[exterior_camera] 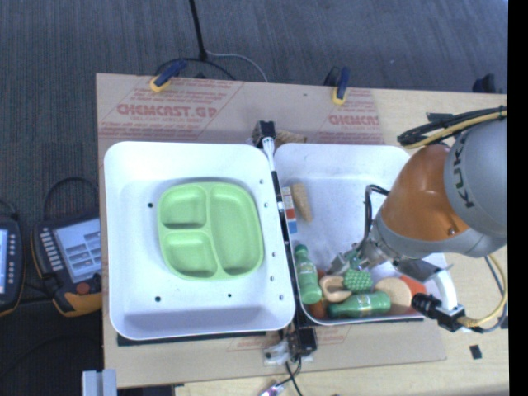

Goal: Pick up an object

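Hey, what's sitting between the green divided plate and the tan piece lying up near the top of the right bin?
In the camera view, between the green plate and the tan piece lie bare white bin floor and the two bins' adjoining rims.

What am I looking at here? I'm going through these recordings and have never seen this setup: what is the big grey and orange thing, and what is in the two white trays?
The picture comes from one fixed camera above the bench, looking down at a slant. The grey and orange shape is a robot arm reaching in from the right. Its gripper is low in the right bin, among a pile of small toy-like things: two green bottles, a green bumpy piece, a tan ring-shaped piece and a tan piece lying apart nearer the top. Whether it has hold of anything is too hidden to tell. The left bin holds a green divided plate with three compartments. Both bins sit on a cardboard sheet clamped to the bench.
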`<state>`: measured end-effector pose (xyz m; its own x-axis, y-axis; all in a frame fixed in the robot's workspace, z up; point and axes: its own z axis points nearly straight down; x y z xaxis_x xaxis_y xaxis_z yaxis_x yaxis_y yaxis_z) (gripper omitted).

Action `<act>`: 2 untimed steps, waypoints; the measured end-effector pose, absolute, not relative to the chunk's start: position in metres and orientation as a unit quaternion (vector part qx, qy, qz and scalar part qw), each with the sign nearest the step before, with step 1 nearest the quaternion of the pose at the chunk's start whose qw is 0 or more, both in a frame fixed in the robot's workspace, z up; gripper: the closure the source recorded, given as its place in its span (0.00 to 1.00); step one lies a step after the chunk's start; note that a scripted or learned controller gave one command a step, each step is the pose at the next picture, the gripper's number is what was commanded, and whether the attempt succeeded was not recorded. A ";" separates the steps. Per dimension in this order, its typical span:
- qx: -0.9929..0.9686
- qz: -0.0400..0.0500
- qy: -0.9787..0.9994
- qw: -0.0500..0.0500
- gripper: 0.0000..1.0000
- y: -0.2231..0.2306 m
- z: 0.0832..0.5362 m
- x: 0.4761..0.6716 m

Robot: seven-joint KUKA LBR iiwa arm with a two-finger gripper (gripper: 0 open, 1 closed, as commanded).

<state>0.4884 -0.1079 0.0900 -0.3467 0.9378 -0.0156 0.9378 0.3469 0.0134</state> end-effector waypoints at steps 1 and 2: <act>0.616 0.000 0.788 0.001 1.00 -0.053 0.185 0.484; 0.562 0.002 0.827 0.003 1.00 -0.118 0.089 0.487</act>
<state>0.4865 -0.1184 0.0889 -0.3681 0.9298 -0.0026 0.9298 0.3681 0.0063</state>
